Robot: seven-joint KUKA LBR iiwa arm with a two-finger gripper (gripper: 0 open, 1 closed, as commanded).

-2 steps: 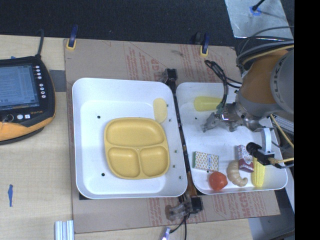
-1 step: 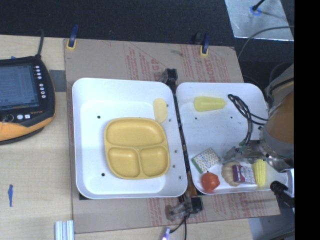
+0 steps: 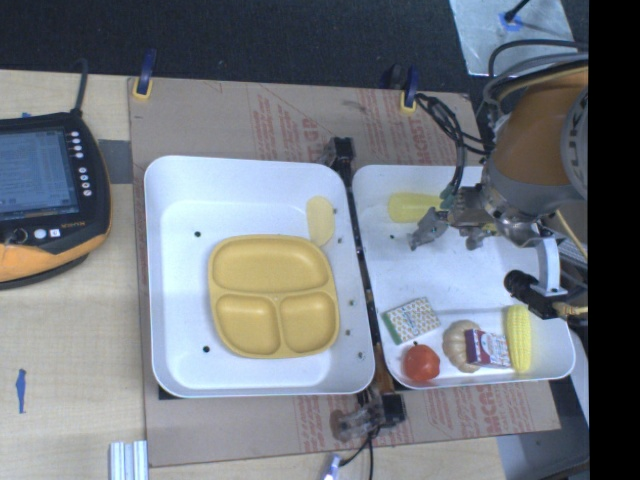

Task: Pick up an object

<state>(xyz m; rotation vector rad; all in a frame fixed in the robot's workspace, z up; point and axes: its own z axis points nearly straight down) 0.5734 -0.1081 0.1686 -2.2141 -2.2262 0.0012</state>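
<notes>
Round glossy tomato point(image 3: 422, 363) beside ridged yellow corn point(image 3: 518, 337).

Glossy white plastic bins point(image 3: 170, 268); matt yellow plastic tray point(image 3: 272, 294); brown cardboard underlay point(image 3: 250, 108).

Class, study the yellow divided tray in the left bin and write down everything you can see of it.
The yellow divided tray lies flat, open side up, in the middle of the left white bin. It looks like smooth moulded plastic, a rounded rectangle, turned slightly askew to the bin's walls. Raised ridges split it into three compartments: one wide one along the far side and two smaller ones on the near side. Nothing lies in them. It rests on the bin's floor and touches nothing else.
</notes>
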